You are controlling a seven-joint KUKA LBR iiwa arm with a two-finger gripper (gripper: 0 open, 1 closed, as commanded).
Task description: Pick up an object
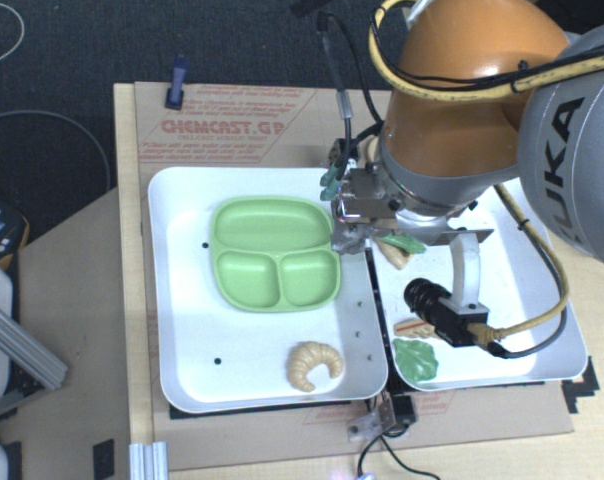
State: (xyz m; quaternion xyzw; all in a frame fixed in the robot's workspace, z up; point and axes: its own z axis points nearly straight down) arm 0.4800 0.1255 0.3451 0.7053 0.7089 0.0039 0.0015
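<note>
A light green divided plate (272,253) lies in the left bin (182,298). A tan croissant (314,364) rests near that bin's front edge. In the right bin (542,308), a flat green piece (417,360) lies at the front left corner, with a small orange and white item (412,326) just behind it. A tan and green item (397,248) peeks out under the arm. My gripper (350,213) hangs below the big orange and grey wrist, over the wall between the bins and right beside the plate's right edge. The wrist hides most of it.
The arm's bulk covers the back of the right bin. A black fitting with a yellow cable (447,316) hangs over that bin's front. A brown board (232,118) lies behind the bins with a blue clip (176,83) at its far edge.
</note>
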